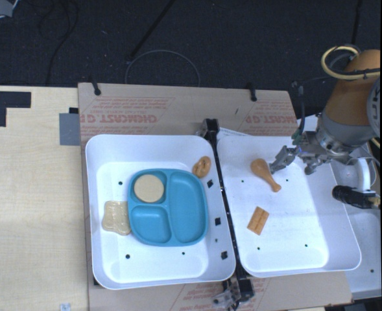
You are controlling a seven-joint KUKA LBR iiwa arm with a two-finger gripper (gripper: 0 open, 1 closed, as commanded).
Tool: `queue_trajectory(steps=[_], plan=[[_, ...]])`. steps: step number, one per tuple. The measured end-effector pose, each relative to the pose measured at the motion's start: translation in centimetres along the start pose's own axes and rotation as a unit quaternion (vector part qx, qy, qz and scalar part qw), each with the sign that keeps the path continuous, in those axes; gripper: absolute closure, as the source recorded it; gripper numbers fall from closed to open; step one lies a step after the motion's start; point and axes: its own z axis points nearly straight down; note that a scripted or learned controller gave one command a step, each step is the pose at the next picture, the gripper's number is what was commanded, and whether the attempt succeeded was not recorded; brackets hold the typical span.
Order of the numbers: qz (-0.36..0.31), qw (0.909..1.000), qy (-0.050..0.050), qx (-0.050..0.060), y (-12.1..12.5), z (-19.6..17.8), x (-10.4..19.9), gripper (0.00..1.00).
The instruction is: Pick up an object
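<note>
In the right bin (333, 251) lie a tan drumstick-shaped piece (266, 174) near the upper left and an orange-brown rectangular block (258, 220) near the middle. My gripper (297, 162) hangs over the bin's upper right part, just right of the drumstick piece. Its two grey fingers are spread open and hold nothing. One fingertip (281, 161) is close to the drumstick's round end, apart from it.
The left bin (103, 258) holds a blue divided plate (184, 212) with a round tan disc (148, 188) in one compartment. A pale beige piece (116, 217) lies left of the plate, a brown lump (202, 167) at its upper right. A black divider (220, 193) separates the bins.
</note>
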Motion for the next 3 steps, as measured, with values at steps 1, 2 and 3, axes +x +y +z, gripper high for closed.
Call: queue_trajectory(steps=[1, 2, 3], plan=[[-0.001, 1.0, -0.001, -0.005, 0.3, -0.7, 0.0, 0.0], [-0.001, 1.0, -0.001, -0.003, -0.5, 4.5, -0.6, 0.0], [-0.001, 1.0, -0.001, -0.004, -0.5, 9.8, -0.5, 0.0]])
